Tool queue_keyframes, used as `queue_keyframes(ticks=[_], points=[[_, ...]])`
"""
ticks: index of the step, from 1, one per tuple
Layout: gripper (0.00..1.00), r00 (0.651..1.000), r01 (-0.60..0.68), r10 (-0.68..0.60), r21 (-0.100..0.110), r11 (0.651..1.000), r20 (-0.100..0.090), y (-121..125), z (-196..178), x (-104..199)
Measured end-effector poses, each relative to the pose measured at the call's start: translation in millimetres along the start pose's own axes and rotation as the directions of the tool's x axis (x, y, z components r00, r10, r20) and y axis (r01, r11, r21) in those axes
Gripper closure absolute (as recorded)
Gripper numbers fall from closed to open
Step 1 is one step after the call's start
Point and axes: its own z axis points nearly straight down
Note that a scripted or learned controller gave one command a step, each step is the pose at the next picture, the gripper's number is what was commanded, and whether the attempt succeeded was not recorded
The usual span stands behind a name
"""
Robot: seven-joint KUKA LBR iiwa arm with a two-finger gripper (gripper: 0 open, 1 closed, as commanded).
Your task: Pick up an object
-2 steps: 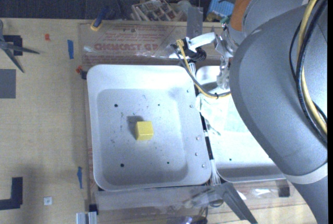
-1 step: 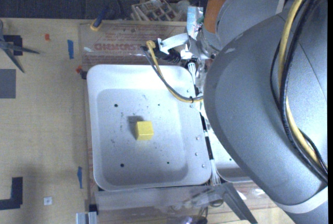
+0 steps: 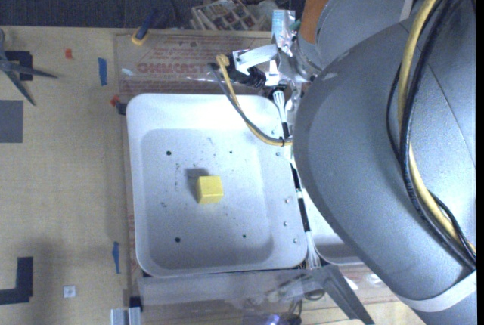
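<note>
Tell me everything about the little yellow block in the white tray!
The yellow block is a small cube-like piece, plain bright yellow, with flat faces and squared edges; it looks like foam or plastic, though I can't tell which. It sits flat on the floor of the white bin, near the middle, turned a bit askew to the bin's walls. A small dark shadow lies on its upper left. Nothing touches it but the bin floor, which has little dark specks around it.
</note>
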Motion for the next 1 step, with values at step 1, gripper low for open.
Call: queue_keyframes(ticks=[1], points=[[1.00,1.000,0.012,-0.012,-0.002,1.000,-0.002,13.5,-52.9,-28.5]])
